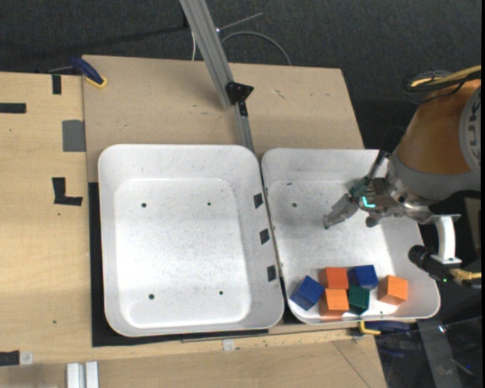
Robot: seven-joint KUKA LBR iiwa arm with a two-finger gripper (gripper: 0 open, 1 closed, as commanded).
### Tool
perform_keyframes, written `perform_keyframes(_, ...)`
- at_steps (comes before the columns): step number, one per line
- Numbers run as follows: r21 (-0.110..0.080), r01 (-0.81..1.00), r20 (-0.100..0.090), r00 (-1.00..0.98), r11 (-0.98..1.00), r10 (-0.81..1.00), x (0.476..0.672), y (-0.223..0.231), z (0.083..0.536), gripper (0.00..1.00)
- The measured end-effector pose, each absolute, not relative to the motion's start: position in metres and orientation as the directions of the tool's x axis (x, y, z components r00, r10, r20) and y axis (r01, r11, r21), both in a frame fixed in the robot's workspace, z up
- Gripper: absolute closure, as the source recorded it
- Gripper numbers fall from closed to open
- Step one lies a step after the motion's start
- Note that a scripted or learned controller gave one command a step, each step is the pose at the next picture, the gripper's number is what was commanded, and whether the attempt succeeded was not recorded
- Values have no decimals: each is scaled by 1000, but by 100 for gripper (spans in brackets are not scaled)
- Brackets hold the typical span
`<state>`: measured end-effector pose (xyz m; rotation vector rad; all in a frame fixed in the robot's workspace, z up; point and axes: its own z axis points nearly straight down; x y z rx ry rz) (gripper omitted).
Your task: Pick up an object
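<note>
Several small blocks lie clustered at the near edge of the right bin (307, 176): a blue block (306, 292), an orange block (335, 277), another blue block (362, 276), an orange block (335, 300), a green block (358, 298) and an orange block (394, 288). My gripper (355, 217) hangs over the middle of the right bin, well behind the blocks. Its fingers (336, 215) are spread apart with nothing between them, so it is open.
The left bin (113, 168) sits beside the right one, their rims meeting at mid-bench. A slanted metal pole (214, 47) crosses the bench behind the bins. The arm's orange band (436, 136) is at the right.
</note>
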<state>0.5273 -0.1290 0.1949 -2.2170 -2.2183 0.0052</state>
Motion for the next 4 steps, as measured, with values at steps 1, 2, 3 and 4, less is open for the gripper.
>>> perform_keyframes(1, -2, 1000, 1, -2, 2, 1000, 528, -129, 197, 0)
perform_keyframes(2, -7, 1000, 1, -1, 1, 1000, 524, -122, 151, 0)
perform_keyframes(3, -8, 1000, 1, -1, 1, 1000, 522, -121, 97, 0)
perform_keyframes(4, -4, 1000, 1, -1, 1, 1000, 523, -121, 109, 100)
